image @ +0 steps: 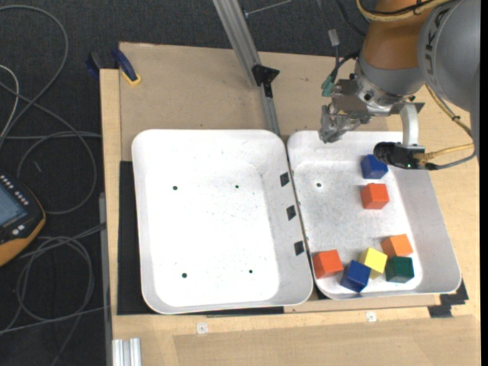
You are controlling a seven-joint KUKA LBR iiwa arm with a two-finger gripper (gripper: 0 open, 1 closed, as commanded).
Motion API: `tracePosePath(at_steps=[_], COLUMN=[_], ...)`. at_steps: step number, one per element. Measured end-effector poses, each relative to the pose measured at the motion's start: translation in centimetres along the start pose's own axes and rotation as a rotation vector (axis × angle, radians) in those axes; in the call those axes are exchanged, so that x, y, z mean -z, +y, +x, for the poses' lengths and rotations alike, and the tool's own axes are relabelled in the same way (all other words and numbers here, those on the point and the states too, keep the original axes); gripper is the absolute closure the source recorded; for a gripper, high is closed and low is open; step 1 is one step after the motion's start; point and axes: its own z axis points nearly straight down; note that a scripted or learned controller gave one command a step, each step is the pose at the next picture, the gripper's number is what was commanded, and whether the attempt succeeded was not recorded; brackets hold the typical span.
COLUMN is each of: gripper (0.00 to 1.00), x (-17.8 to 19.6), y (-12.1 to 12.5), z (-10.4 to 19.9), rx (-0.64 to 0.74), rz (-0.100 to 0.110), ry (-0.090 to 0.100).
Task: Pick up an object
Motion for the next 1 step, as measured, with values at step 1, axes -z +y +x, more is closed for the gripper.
tracePosePath(at_steps=[1], gripper=[1.00], x=[1.04], y=[-1.98], z=[5.21], rx=[0.001], rz=[-0.001], ry=[0.001])
